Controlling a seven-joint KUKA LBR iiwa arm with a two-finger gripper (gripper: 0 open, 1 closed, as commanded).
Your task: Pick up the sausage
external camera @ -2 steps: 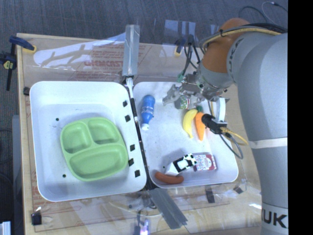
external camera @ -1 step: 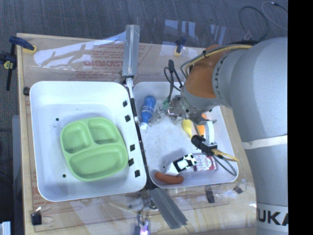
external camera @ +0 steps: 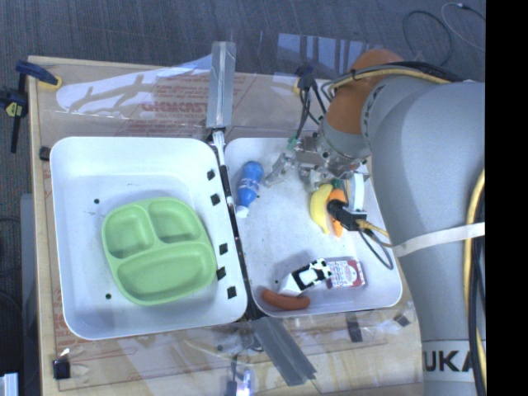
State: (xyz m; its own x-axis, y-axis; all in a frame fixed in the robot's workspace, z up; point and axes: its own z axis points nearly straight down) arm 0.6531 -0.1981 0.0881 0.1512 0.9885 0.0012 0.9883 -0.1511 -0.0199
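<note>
The sausage [external camera: 285,300] is a reddish-brown link lying flat against the front wall of the right bin [external camera: 272,229], near its front left corner. My gripper [external camera: 312,162] hangs over the far part of that bin, just above the banana and well away from the sausage. Its wrist and cables cover its tip. Nothing is seen held in it.
In the right bin lie a yellow banana [external camera: 319,208] with an orange carrot [external camera: 337,218] beside it, a blue bottle [external camera: 247,183] at the left wall, and a cow-print carton [external camera: 332,275] right next to the sausage. A green divided plate [external camera: 158,251] sits in the left bin [external camera: 74,172].
</note>
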